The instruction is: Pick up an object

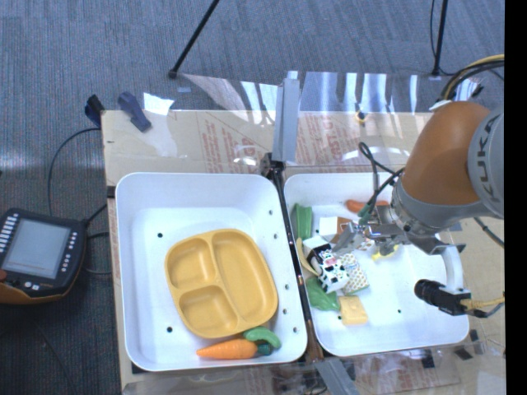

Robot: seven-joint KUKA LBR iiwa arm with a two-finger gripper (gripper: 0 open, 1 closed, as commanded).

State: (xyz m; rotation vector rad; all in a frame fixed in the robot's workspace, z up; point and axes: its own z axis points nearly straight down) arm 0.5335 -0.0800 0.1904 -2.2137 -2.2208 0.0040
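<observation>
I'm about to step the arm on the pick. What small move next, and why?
Probably a short descent onto the cluttered pile. The gripper sits low over the right bin, just above and right of the black-and-white dotted object and the yellow block. Nothing shows between its fingers, so no pick is made yet. The yellow tray and carrot lie in the left bin, farther off.

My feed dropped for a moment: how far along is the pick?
Done: the arm has reached into the right bin, with the tool low over the toy pile. In hand: nothing visibly gripped. Left: grasp and lift an item.
</observation>
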